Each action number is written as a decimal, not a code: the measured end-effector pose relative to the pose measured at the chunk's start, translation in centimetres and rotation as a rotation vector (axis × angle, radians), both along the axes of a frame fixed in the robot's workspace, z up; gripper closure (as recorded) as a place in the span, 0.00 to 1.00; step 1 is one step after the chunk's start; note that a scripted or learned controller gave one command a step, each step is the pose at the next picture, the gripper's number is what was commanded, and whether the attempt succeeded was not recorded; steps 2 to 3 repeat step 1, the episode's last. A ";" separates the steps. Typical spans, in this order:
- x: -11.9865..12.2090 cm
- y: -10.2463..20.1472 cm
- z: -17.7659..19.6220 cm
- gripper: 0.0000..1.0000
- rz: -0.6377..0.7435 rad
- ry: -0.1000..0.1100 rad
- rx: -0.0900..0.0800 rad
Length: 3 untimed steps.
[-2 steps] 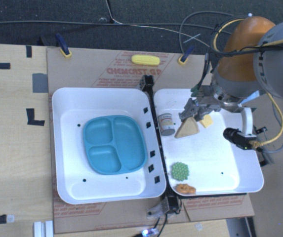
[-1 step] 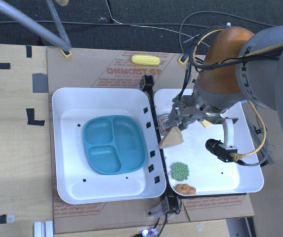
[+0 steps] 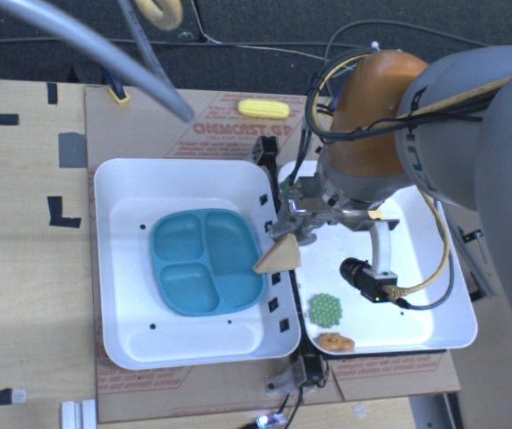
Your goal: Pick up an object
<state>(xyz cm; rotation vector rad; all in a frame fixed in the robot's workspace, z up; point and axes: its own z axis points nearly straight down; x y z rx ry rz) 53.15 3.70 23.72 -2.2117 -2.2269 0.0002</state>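
Over bins [image 3: 184,172]: wedge [image 3: 279,256] under end effector [image 3: 293,226]

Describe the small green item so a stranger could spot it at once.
Start at the right-hand white bin, under the arm. Near its front edge lies a round, bumpy green ball, like a toy head of broccoli. Just below it sits a flat orange-brown piece; the green ball is the only green thing in that bin.

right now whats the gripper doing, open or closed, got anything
Gripper: shut on the tan wedge, held over the rim between the two bins.
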 end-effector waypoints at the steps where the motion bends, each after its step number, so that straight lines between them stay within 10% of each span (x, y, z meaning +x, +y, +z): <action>1: -0.2 5.1 -0.9 1.00 0.000 0.002 -0.002; 3: -0.2 5.1 -0.9 1.00 0.000 0.002 -0.002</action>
